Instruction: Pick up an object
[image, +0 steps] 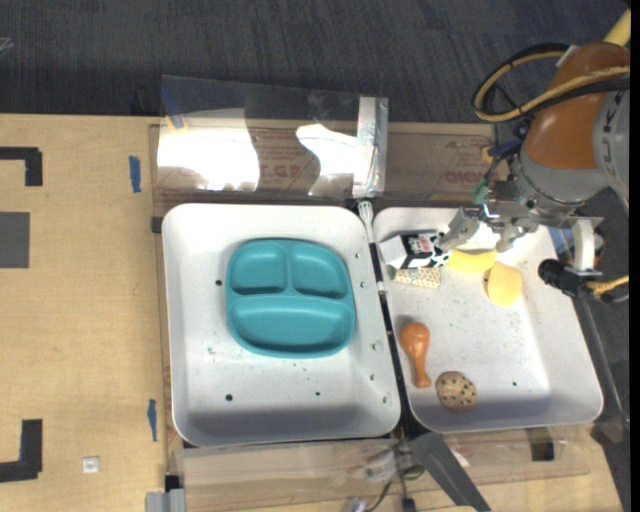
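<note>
My gripper (486, 228) hangs over the back of the right bin (570, 395), and my two fingers are spread a little with nothing between them. Just under them lies a yellow banana (473, 261), with a yellow lemon (504, 284) touching it and a small black-and-white box (420, 252) right beside it on the left. Nearer the front lie a toy chicken leg (416, 350) and a brown speckled cookie (456, 390), and the left bin (190, 300) holds a teal divided plate (291, 297).

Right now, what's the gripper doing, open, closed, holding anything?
Gripper: open, nothing between its fingers; it hangs over the far end of the right bin, above the yellow toy.
</note>
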